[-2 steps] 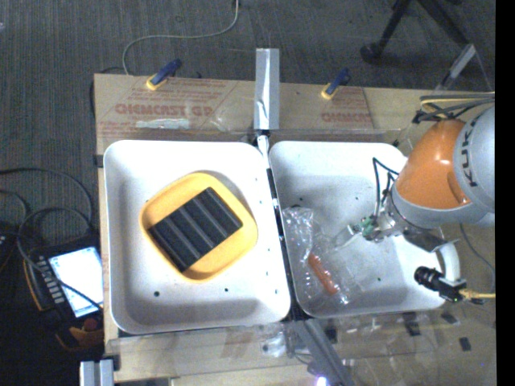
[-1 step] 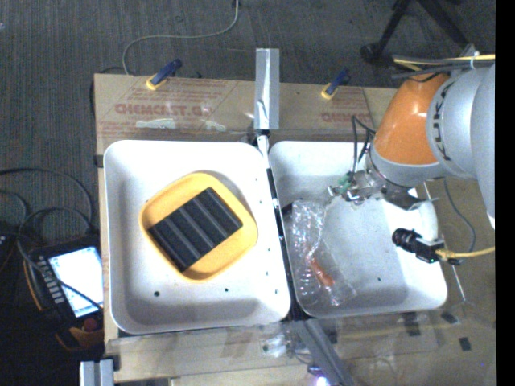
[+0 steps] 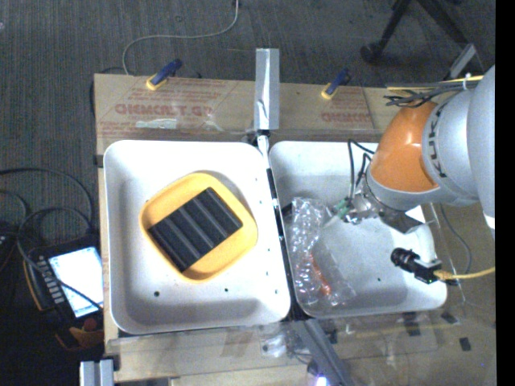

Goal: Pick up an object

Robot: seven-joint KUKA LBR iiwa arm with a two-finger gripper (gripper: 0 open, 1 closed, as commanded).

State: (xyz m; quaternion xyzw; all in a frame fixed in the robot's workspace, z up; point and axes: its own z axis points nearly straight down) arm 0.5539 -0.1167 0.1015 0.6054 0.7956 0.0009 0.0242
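Two bins: yellow tray (image 3: pixel 201 225) left, crinkled plastic bag (image 3: pixel 315 256) right.

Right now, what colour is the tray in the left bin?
Yellow tray with a black ribbed insert, clear in the camera view.

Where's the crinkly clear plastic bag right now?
The clear plastic bag lies in the right bin, against its left wall beside the divider, just left of the arm's hand.
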